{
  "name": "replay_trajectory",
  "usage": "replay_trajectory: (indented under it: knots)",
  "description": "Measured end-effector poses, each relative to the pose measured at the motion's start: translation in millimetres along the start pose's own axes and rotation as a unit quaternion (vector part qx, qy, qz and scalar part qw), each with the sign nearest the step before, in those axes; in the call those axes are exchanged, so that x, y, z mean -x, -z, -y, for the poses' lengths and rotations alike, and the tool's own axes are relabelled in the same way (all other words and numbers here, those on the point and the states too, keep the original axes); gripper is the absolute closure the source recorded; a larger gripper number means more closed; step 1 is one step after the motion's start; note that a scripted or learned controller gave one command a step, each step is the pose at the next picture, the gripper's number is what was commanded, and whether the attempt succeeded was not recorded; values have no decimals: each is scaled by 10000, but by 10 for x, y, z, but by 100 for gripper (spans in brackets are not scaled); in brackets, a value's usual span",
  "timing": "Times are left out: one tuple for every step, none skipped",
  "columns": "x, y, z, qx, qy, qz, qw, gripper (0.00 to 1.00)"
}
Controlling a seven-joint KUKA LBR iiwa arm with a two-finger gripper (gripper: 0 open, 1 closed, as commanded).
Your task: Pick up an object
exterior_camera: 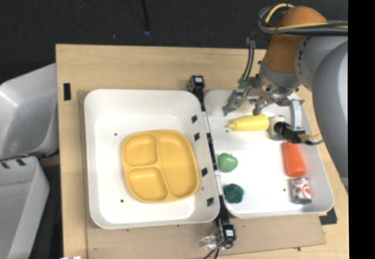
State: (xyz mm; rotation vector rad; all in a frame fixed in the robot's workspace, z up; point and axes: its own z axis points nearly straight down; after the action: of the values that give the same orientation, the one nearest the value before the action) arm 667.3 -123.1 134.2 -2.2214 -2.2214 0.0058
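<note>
The two bins (94, 135) are white on a pale wood bench (135, 67); the divided tray (159, 165) in the left bin is yellow; in the right bin the bottle (251, 123) is yellow, the ball (227, 162) light green, the lump (234, 193) dark teal, the cylinder (295, 159) orange, the can (301, 190) red and white; the arm (328, 70) is grey with an orange band (291, 38).
</note>
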Motion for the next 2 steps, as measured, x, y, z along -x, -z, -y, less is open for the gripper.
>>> replay_trajectory:
  knots:
    - [8, 147, -17, 38, 0, 3, 10000, 100]
    - [8, 801, -34, 51, 20, -8, 10000, 100]
